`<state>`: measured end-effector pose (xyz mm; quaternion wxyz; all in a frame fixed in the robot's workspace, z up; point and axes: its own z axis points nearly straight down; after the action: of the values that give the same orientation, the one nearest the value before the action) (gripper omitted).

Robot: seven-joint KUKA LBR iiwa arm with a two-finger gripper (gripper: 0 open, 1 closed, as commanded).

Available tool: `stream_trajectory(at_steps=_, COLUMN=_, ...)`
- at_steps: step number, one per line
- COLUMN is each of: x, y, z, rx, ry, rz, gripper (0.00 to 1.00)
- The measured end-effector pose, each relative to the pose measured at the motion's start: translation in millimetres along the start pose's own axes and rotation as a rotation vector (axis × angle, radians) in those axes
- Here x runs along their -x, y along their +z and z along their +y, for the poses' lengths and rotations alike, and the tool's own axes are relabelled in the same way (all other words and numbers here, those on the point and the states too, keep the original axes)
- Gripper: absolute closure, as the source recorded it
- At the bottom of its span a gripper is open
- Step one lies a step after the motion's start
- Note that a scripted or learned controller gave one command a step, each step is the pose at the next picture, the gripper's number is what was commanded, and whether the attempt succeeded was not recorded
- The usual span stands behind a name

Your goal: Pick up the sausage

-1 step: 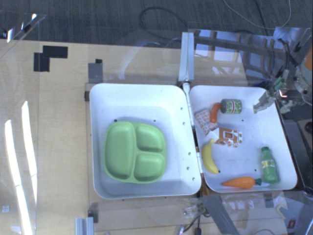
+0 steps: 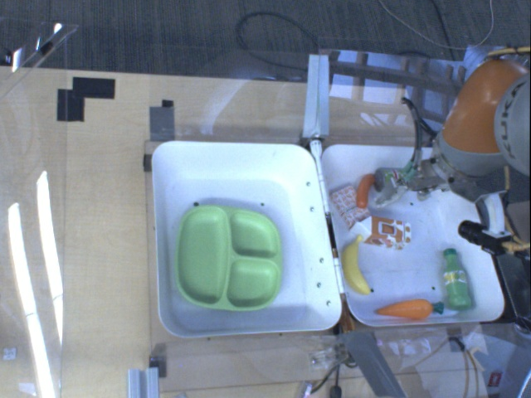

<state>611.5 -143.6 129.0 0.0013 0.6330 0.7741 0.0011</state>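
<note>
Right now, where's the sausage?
In the camera view the sausage lies in the right bin, near its upper-left corner, beside a small printed packet on its left, with the pincer right next to it.

Light wood bench (image 2: 83, 222) with black tape marks (image 2: 81, 96), dark grey carpet floor (image 2: 166, 15) beyond its far edge, black cable (image 2: 274, 36) looped there.

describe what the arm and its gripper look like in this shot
The arm is grey with a broad, rounded orange band above the wrist. Its gripper is a small metallic grey assembly with what looks like a few coloured wires at its base. A thin dark cable curves along the wrist toward it. A black fitting sits lower on the arm's right side.
</note>
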Motion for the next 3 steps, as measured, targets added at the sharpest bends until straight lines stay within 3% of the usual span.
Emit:
stream_trajectory(at_steps=1, x=-27.3, y=39.6, z=43.0, rx=-0.024, ry=0.205, rz=0.002, gripper=0.00)
stream_trajectory(at_steps=2, x=-34.1, y=40.8, z=54.7, rx=-0.032, ry=0.336, rz=-0.008, gripper=0.00)
stream_trajectory(at_steps=3, x=-44.6, y=43.7, z=52.6, rx=-0.011, ry=0.423, rz=-0.004, gripper=0.00)
